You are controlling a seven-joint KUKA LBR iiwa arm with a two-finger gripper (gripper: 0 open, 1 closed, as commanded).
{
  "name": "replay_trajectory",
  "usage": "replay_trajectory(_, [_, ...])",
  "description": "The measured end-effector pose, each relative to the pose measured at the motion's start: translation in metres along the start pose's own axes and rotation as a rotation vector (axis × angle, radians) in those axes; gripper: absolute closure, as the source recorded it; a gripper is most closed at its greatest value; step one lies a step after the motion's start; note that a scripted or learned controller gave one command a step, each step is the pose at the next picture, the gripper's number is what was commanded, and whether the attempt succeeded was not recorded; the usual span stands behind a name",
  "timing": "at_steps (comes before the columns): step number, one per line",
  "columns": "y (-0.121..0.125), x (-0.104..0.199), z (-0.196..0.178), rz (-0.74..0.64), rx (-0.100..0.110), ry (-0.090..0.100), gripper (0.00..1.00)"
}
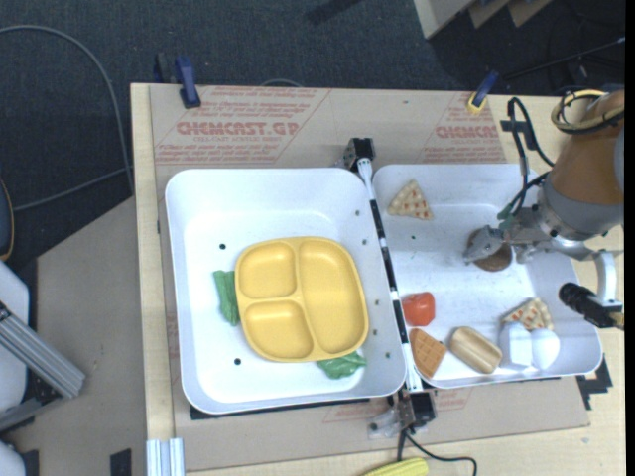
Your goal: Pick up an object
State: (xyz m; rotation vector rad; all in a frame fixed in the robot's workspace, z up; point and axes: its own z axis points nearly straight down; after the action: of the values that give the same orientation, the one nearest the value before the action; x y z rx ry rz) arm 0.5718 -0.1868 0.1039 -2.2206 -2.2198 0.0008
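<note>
The grey arm with its orange band (585,162) reaches in from the right over the right bin (451,181). Its gripper (485,245) is low in the middle of that bin, right over a small brown round object (494,260). The gripper's body covers part of the brown object. Other pickable items in this bin are a pizza slice (409,202) at the back left, a red tomato (420,308), an orange waffle wedge (427,351), a bread roll (474,349), a second pizza slice (529,314) and a white item (528,347) at the front.
The left bin (198,206) holds a yellow divided plate (301,297), with green leafy pieces at its left (227,297) and front (342,366) edges. A black divider (380,246) runs between the bins. A black part (589,304) sticks out by the arm at the right.
</note>
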Motion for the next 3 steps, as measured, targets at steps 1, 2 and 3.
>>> replay_trajectory(1, [0.042,0.002,0.016,-0.002,-0.009,-0.005,0.0])
replay_trajectory(2, [0.02,0.001,0.019,0.0,0.0,0.0,0.0])
replay_trajectory(3, [0.021,0.002,0.009,-0.001,-0.002,-0.001,1.0])
